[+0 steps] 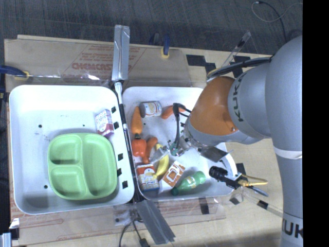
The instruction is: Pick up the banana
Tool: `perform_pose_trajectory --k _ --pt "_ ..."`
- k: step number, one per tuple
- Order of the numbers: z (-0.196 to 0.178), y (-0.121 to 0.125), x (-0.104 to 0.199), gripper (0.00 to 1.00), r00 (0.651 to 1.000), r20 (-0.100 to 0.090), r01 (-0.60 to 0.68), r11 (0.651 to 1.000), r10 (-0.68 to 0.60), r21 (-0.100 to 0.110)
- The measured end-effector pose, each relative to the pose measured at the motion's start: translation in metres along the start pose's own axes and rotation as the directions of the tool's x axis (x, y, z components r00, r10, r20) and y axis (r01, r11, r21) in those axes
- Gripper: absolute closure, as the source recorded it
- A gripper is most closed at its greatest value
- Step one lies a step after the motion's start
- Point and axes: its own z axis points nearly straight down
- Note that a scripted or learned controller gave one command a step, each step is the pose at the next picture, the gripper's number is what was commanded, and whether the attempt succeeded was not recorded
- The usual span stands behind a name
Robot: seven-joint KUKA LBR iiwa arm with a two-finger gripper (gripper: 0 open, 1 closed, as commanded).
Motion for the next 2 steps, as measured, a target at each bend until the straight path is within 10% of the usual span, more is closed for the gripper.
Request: perform_pose_trajectory --k 1,2 --pt "-0.009 0.001 0.001 1.00 1.000 -0.001 0.005 1.000 -0.005 0.001" --pt "-0.144 0.061 0.024 1.00 0.984 -0.003 -0.176 0.984 0.176 0.005"
